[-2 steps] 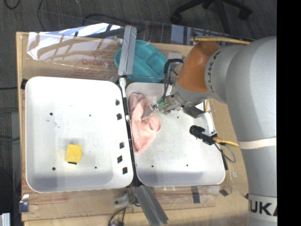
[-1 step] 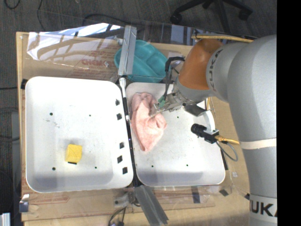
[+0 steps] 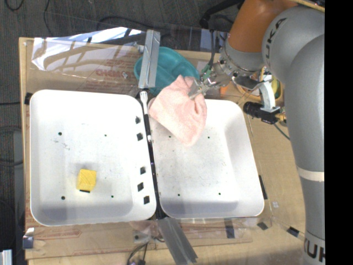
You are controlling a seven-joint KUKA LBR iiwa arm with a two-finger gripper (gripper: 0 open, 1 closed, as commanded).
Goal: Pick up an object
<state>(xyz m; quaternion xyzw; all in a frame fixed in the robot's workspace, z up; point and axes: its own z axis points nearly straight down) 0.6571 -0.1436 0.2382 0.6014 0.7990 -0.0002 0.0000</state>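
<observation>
A pink cloth (image 3: 179,115) hangs over the back left corner of the right bin (image 3: 231,170), lifted off the floor. Its upper corner is pinched in my gripper (image 3: 199,86), which is shut on it just under the orange-banded wrist. A small yellow block (image 3: 86,180) lies on the floor of the left bin (image 3: 55,120), toward its front. The cloth's lower edge droops to about the middle of the right bin's back half.
A teal bowl-like object (image 3: 165,65) sits on the bench behind the bins, partly hidden by the cloth. Clear plastic sheeting (image 3: 83,51) lies behind the left bin. A metal divider (image 3: 148,148) runs between the bins. Cables trail at the right of the wrist.
</observation>
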